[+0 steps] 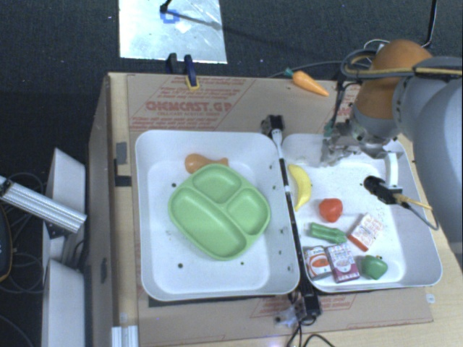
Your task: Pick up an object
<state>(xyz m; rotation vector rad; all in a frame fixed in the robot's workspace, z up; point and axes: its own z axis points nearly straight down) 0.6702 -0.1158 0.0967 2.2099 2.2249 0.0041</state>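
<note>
Your pincer (338,150) is hovering just behind the banana (301,185), and I cannot tell its state. Nothing is being lifted yet; the tomato (330,209) is lying just beside the banana, waiting.

the grey arm (427,114) reaches in from the right, its gripper (338,149) low over the far corner of the right bin (419,266). that bin holds a banana (300,185), a red tomato (330,210), a green pepper (375,267) and small boxes (331,262). the left bin (155,266) holds a green divided plate (218,210) and an orange piece (197,163) just behind it.
</note>
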